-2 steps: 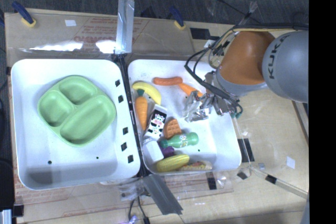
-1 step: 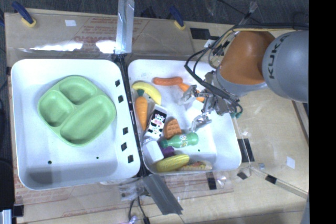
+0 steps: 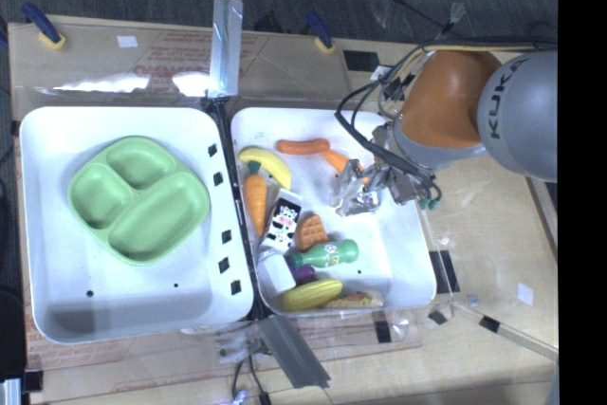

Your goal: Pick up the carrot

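Observation:
The carrot (image 3: 256,202) is orange with a green top and lies lengthwise at the left side of the right bin (image 3: 403,242), beside the divider. My gripper (image 3: 355,193) hangs low over the middle of that bin, to the right of the carrot and well apart from it. Its metal fingers (image 3: 343,197) stand open with nothing between them. The orange wrist band (image 3: 446,100) and the grey arm reach in from the right.
Around the carrot lie a banana (image 3: 267,164), a sausage (image 3: 302,147), a small orange piece (image 3: 337,160), a black-and-white box (image 3: 283,219), a pastry (image 3: 310,230), a green bottle (image 3: 328,253) and a yellow corn cob (image 3: 311,294). The left bin holds a green divided plate (image 3: 138,196).

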Robot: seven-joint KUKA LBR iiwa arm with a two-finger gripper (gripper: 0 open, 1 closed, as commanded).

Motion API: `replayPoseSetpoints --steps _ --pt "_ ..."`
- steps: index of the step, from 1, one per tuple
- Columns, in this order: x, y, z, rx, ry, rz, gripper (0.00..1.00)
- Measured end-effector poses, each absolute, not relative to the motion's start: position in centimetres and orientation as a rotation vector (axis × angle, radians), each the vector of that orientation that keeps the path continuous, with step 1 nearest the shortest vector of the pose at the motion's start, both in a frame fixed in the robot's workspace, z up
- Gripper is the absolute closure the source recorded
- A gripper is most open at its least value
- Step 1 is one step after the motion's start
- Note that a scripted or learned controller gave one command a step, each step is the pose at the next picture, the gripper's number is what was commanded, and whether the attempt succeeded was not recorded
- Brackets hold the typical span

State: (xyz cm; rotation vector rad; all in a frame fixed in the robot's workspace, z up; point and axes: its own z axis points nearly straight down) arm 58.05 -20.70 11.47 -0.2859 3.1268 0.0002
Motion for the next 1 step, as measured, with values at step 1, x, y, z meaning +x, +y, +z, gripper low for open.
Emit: replayPoseSetpoints --steps 1 --pt "54.36 -16.90 15.37 -0.068 3.139 0.000 1.00"
